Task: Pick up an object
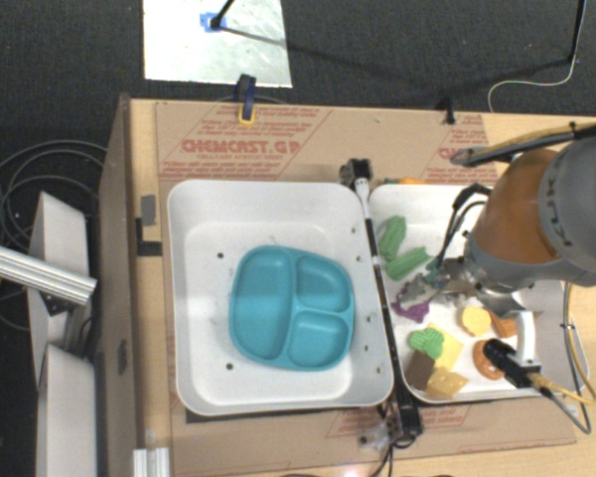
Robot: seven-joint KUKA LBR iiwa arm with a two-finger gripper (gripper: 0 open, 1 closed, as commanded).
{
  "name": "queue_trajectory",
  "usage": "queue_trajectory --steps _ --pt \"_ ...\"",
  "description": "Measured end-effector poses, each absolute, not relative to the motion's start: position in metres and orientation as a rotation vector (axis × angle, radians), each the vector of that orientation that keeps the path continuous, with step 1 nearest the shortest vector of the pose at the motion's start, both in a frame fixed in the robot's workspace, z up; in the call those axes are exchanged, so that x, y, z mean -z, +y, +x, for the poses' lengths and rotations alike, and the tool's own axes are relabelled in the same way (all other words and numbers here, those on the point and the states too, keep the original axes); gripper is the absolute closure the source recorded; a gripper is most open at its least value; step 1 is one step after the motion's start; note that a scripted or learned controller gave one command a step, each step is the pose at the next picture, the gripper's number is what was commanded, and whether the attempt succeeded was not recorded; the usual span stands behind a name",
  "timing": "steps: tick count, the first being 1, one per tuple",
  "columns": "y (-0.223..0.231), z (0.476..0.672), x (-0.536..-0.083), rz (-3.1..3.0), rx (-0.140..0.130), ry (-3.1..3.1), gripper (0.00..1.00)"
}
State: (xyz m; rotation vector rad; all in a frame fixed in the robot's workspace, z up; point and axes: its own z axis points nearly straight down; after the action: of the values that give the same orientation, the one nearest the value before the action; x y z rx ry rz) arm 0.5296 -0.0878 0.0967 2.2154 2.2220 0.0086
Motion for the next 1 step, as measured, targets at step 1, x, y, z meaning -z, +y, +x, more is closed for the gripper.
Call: queue_trajectory --steps 1 --pt "-0.0875 0.5305 -0.1071 2.213 -0.011 2.223 1.00"
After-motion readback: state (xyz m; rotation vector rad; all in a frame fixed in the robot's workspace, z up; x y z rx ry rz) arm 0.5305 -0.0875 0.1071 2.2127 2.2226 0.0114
